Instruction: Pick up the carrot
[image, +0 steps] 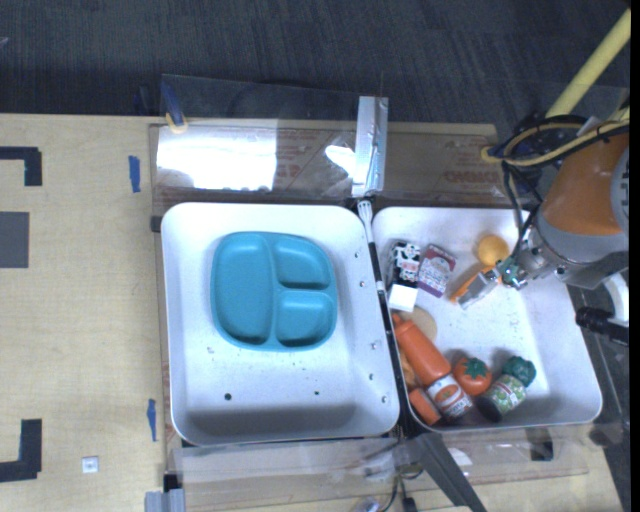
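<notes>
The carrot (420, 352), a long orange piece, lies at a slant along the left wall of the right bin (560, 345), pointing toward the front. My gripper (476, 287) hangs over the middle back of that bin, up and to the right of the carrot and apart from it. Something small and orange shows at the gripper's tip; I cannot make out what it is.
A small orange fruit (490, 247) lies just behind the gripper. A cow-print carton (405, 262), a purple packet (435, 270) and a white cube (402, 297) sit behind the carrot. A tomato (473, 375), a green jar (510, 385) and a red-and-white can (447, 401) crowd the front. The left bin (190, 330) holds a blue divided tray (272, 290).
</notes>
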